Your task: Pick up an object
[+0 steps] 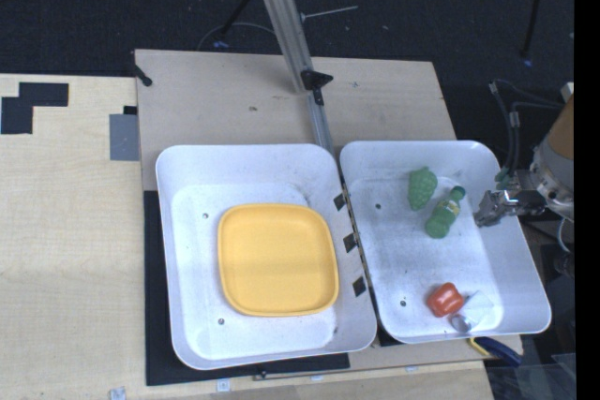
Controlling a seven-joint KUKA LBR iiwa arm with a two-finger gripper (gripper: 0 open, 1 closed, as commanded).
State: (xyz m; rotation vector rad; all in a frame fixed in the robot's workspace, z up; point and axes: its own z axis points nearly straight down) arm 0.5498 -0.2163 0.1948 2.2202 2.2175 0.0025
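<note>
Camera view, green bottle (443, 214) lying in right bin (506, 300), long axis diagonal, yellow cap toward upper right, gripper (489, 208) near it at the bin's right rim, grip state unclear

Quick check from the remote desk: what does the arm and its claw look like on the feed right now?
At the right edge of the view the claw is a small metallic grey part with dark fittings. Behind it sits a pale grey wrist housing with an orange-tan band above it. Thin dark cables loop beside the wrist.

Even overhead light, bins (253, 166) bright, surroundings dim, slightly soft img.
</note>
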